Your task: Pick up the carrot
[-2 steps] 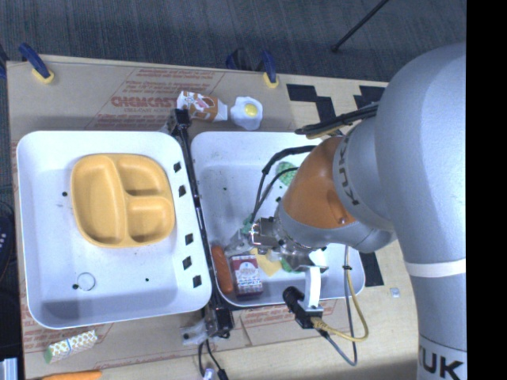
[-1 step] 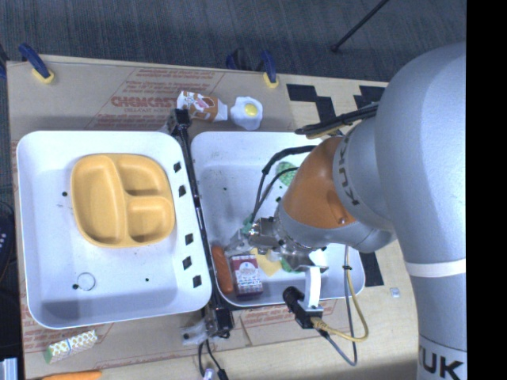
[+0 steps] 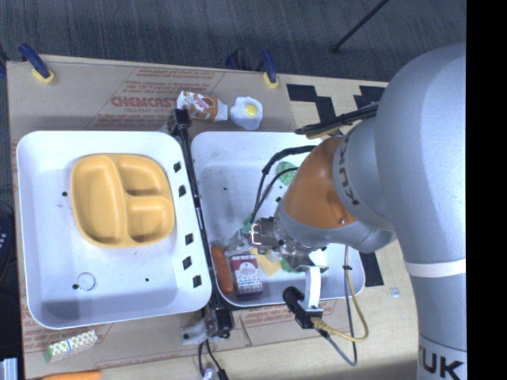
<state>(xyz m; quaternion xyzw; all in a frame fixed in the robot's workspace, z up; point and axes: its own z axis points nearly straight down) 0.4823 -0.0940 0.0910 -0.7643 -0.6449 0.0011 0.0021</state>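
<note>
From my station the feed reads evenly lit, moderately bright, with light falling from overhead. The left bin (image 3: 47, 212) shows a soft grey shadow along its lower inside wall, at the lower left of the frame. The arm (image 3: 412, 157) carries a broad pale sheen across its grey shell at the right of the frame, and the orange band (image 3: 313, 188) shows a mild highlight. Beneath the arm the right bin (image 3: 218, 165) is darker, and small items there are hard to separate. The floor along the top of the frame is dim. Overall sharpness is modest; fine print on the counter (image 3: 142, 93) is soft. Straight edges bow only slightly.
</note>
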